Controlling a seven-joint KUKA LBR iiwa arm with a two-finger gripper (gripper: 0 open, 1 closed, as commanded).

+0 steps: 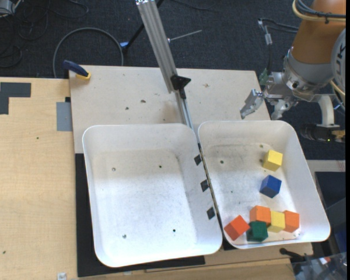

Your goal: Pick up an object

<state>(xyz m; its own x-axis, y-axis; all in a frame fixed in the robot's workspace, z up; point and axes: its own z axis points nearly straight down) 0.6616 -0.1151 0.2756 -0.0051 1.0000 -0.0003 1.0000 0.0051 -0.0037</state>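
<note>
The arm's gripper hangs above the far rim of the right bin, fingers spread apart with nothing between them. Down in that bin a yellow cube and a blue cube sit alone, while orange, yellow and green blocks huddle at the near edge

We see the arm as a rounded orange section over a grey wrist collar. Black cables loop at its top. Below sits the gripper, pale grey metal with angular parts. A white bracket hangs beside it.
</note>
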